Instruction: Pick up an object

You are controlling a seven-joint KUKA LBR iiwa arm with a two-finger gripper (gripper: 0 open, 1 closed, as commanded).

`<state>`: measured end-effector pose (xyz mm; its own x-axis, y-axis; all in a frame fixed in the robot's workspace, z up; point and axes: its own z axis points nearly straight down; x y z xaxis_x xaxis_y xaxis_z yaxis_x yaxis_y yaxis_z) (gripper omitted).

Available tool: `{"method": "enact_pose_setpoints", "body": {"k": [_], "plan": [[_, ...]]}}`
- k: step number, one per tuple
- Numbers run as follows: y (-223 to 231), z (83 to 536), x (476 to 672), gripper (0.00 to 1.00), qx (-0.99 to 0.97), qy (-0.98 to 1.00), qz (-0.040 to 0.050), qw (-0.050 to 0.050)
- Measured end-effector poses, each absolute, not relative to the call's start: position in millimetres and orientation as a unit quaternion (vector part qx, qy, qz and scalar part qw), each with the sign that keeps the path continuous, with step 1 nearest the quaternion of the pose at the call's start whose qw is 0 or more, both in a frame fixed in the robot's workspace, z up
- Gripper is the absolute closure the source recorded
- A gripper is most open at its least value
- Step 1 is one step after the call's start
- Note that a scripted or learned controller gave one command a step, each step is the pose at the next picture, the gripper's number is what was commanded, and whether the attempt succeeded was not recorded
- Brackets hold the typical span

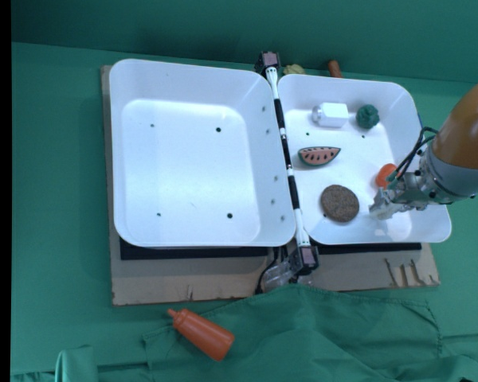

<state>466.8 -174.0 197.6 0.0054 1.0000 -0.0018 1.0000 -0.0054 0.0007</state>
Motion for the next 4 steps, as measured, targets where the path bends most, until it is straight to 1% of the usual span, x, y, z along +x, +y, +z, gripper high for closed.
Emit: {"method": "enact_pose_setpoints", "body": {"k": [1, 2, 3, 4], "plan": [[-187.4, 200.8, 467.3, 1.00, 0.709, 0.705, 0.0004, 0.003], [-187.3, 215.6, 467.7, 1.00, 0.708, 0.706, 0.0008, 0.003], [-165.4, 284.1, 469.0, 1.00, 0.707, 0.707, 0.0028, 0.006], [-173.6, 209.1, 536.2, 1.00, 0.708, 0.707, -0.0002, 0.002]]}}
